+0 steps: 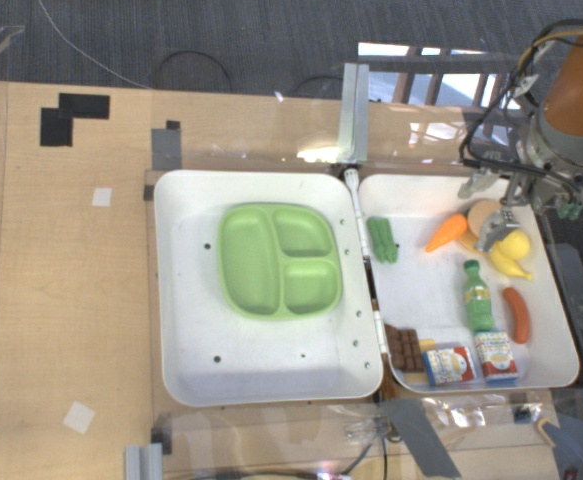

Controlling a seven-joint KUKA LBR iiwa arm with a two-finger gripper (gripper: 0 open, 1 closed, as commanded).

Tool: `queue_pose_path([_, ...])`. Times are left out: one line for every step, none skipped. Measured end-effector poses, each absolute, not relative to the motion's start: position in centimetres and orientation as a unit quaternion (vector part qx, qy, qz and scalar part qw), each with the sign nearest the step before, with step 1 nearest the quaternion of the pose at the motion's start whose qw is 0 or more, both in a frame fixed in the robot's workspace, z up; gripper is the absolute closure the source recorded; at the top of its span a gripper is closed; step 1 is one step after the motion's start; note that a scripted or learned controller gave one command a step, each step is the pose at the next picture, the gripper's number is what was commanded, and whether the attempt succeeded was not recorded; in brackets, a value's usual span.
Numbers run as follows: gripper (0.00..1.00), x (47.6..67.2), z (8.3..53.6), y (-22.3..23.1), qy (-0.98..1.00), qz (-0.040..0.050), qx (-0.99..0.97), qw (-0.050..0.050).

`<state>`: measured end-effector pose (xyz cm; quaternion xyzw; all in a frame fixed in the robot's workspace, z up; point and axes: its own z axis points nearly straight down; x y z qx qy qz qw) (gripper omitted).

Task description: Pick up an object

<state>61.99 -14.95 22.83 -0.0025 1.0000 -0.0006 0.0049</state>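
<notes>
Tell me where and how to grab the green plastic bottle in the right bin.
Grip the green plastic bottle across its body, roughly midway along, coming straight down from above. It seems to lie flat, cap toward the far wall, so its long sides face left and right; close the claw across that narrow width. Bare bin floor on its left and a gap before the red sausage probably leave finger room.

The right bin (411,268) holds the objects: a green pickle (382,239) by its left wall, an orange carrot (447,232) tilted, a yellow banana (512,255) and a red sausage (516,314) near its right side. A green bottle (478,296) lies mid-bin; a chocolate bar (403,347) and two small cartons (471,362) line the front edge.
</notes>
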Motion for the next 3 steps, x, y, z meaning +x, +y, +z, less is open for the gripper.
queue_pose_path([0.00, 60.5, 9.0, -17.0, 1.000, -0.0016, 0.001, 0.008])
queue_pose_path([1.00, 61.0, 10.5, -16.9, 1.000, -0.0027, -0.003, 0.015])
queue_pose_path([1.00, 60.4, 25.3, -12.8, 1.000, -0.0013, 0.009, 0.013])
